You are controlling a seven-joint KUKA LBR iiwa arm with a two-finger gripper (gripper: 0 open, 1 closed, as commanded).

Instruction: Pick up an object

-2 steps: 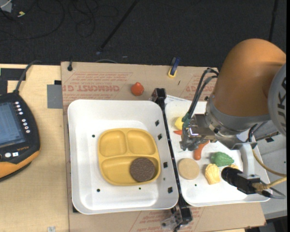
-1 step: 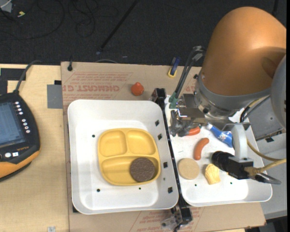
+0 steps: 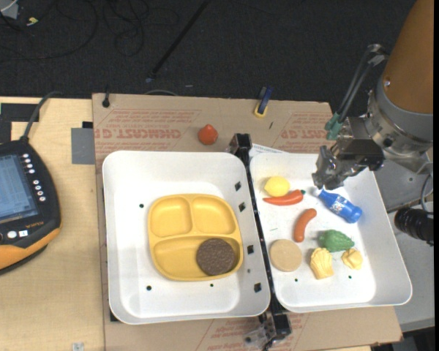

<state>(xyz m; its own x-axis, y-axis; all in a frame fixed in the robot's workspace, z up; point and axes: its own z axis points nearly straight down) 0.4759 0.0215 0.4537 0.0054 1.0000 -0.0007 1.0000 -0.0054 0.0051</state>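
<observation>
The right bin (image 3: 380, 284) holds several toy foods: a yellow lemon (image 3: 276, 186), a red chilli (image 3: 284, 199), a blue bottle (image 3: 341, 206), a sausage (image 3: 304, 224), a green vegetable (image 3: 336, 240), a tan round biscuit (image 3: 285, 255) and two yellow pieces (image 3: 321, 262) (image 3: 352, 258). My gripper (image 3: 325, 181) hangs over the bin's upper right part, just above the left end of the blue bottle. Nothing shows between its fingers.
The left bin (image 3: 124, 269) carries a yellow divided tray (image 3: 175, 218) with a dark brown cookie (image 3: 216, 256) in its lower right compartment. A red ball (image 3: 208, 134) and a blue-yellow clip (image 3: 262, 102) lie on the cardboard behind the bins. A teach pendant (image 3: 14, 203) sits at far left.
</observation>
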